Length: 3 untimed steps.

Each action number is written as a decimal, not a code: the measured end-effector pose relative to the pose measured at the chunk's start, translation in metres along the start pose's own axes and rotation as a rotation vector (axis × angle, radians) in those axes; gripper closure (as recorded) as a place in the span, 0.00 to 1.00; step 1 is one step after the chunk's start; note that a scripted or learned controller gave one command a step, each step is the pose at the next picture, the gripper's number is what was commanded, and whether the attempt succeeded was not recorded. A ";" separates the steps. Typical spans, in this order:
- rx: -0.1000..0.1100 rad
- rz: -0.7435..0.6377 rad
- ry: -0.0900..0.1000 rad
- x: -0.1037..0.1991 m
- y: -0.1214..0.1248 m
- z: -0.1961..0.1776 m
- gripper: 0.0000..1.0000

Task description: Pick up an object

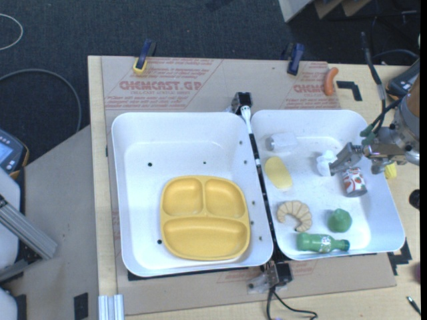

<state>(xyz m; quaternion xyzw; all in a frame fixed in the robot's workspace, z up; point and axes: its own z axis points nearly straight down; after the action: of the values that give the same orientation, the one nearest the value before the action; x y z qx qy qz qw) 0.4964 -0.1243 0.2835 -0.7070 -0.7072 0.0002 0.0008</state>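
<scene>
In the right bin [313, 122], my gripper [367, 163] hangs open near the right wall. One grey finger [345, 158] points left and the other [389, 170] shows a yellow tip. A red and white can [354, 182] lies just below the gap between them, untouched as far as I can see. A small white object [325, 164] rests just left of the left finger. Further left lie a yellow lemon-like piece [277, 173] and a clear cup [281, 141].
A croissant [295, 213], a green ball [339, 220] and a green bottle [321, 243] lie along the right bin's front. The left bin [133, 139] holds a yellow divided plate [204, 217]. An orange object [329, 81] lies on the board behind the bins.
</scene>
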 end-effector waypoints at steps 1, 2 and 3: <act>-0.006 -0.019 0.005 0.155 -0.017 -0.042 0.00; -0.006 0.000 -0.001 0.145 -0.016 -0.051 1.00; 0.013 -0.006 0.000 0.214 0.020 0.108 1.00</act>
<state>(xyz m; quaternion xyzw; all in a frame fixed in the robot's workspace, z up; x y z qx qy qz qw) 0.5163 0.0894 0.1754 -0.7048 -0.7094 0.0048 0.0052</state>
